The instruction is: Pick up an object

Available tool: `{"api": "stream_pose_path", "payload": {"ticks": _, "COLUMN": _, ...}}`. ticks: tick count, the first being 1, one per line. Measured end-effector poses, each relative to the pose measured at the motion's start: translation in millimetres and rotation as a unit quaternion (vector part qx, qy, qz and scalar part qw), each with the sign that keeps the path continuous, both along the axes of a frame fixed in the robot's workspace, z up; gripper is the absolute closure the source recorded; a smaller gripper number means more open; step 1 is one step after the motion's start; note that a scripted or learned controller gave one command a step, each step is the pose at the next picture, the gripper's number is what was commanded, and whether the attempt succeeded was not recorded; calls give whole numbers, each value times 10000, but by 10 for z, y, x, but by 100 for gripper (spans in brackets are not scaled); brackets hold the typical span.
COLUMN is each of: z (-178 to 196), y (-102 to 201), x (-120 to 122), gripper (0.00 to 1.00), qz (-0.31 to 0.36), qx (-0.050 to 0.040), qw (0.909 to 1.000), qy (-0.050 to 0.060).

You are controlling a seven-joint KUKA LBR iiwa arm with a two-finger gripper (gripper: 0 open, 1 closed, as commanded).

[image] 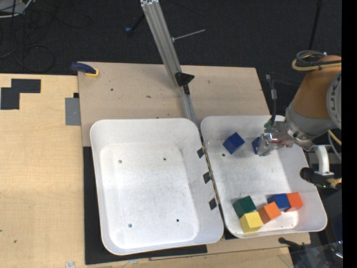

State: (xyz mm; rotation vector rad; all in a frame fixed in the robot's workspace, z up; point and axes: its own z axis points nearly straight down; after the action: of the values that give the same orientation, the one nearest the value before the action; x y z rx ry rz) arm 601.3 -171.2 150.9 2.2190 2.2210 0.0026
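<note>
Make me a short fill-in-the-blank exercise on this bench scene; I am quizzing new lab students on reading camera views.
1. All the small coloured cubes lie in the shallow white bin on the view's ____ side.
2. The small yellow cube sits just below the ____ cube.
3. The two-finger gripper is right beside a second ____ cube, apart from the lone blue cube.
4. The slanted aluminium rail rises from behind the ____ bins.

Missing words: right; green; blue; white
</note>
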Motion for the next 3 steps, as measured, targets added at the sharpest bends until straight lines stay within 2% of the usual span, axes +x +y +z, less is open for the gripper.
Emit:
{"api": "stream_pose_path", "payload": {"ticks": 2, "z": 1249, "y": -32, "x": 122, "gripper": 100, "qz": 5, "qx": -7, "qw": 10000, "qy": -15}}
{"api": "stream_pose_path", "payload": {"ticks": 3, "z": 1239, "y": 538, "x": 62, "gripper": 100, "qz": 19, "qx": 12, "qw": 10000, "qy": 28}}
